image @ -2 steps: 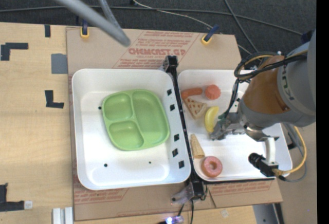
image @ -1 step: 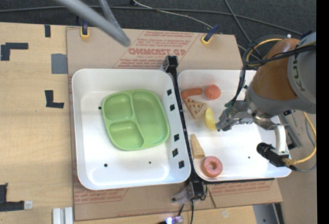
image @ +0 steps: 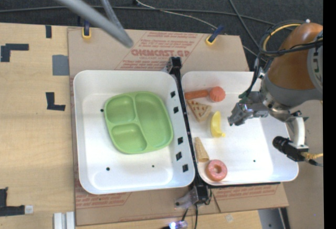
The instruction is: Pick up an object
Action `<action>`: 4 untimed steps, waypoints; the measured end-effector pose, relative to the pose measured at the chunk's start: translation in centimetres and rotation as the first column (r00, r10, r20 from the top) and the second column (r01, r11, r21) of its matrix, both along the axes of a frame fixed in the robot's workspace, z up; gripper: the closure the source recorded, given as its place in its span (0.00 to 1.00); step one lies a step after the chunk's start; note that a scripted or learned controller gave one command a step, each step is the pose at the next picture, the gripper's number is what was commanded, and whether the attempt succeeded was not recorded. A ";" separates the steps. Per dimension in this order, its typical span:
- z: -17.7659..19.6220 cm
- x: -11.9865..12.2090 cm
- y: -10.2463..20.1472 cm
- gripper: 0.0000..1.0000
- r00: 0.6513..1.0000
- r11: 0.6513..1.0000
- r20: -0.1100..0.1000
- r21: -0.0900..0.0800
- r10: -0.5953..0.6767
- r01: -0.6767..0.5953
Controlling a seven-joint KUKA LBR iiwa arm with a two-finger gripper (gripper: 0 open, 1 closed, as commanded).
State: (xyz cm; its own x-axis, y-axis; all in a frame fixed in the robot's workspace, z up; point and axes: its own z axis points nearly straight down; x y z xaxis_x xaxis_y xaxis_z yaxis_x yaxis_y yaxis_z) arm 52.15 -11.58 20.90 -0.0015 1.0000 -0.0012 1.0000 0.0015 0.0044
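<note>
Toy food lies scattered in the right shallow white bin [image: 273, 167]: we see a yellow banana-like piece [image: 216, 124], an orange carrot-shaped piece [image: 206, 94], a pizza slice [image: 199, 110], a tan cone [image: 202, 149] and a pink ring doughnut [image: 216, 170]. Our dark two-finger gripper [image: 234, 118] hovers just right of the yellow piece, jaws slightly apart, holding nothing. A green divided plastic tray [image: 138, 122] sits in the left white bin [image: 89, 170].

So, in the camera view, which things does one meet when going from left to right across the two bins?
Green divided plate → pizza slice → yellow banana piece → gripper.

The carrot, cone and donut overlap these in left-right position, so they are left out.
</note>
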 end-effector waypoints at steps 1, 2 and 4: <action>0.1 0.7 4.3 1.00 1.000 1.000 -0.005 0.002 0.004 -0.004; 1.3 1.4 9.2 1.00 1.000 1.000 -0.005 0.003 0.006 -0.006; 1.0 3.2 20.2 1.00 1.000 1.000 -0.007 0.001 0.005 -0.005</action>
